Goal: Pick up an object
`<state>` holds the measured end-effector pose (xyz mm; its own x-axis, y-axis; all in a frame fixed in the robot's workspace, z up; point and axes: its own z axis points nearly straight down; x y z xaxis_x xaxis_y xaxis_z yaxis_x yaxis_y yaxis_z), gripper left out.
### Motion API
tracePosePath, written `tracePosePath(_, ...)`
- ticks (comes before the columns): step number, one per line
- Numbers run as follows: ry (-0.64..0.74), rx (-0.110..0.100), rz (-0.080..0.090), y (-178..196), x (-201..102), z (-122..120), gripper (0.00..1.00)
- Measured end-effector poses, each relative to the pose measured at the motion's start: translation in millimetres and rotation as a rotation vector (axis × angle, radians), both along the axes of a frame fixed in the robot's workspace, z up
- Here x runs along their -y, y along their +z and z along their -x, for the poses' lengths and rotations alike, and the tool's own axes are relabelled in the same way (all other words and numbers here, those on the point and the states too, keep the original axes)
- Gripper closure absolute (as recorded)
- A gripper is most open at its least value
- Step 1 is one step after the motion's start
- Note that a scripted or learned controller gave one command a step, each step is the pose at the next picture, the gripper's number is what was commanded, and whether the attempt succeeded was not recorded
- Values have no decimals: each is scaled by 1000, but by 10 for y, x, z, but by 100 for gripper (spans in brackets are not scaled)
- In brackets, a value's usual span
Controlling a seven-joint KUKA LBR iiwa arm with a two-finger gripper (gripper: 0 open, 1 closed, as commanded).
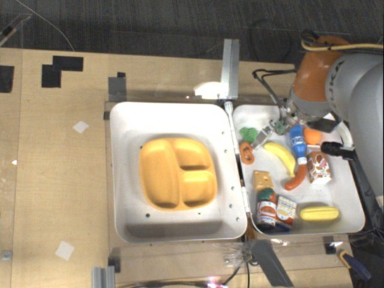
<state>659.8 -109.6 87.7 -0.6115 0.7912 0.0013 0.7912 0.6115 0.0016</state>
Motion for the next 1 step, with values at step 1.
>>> tracePosePath(1, 0, 0, 0, -1, 1, 1, 0)
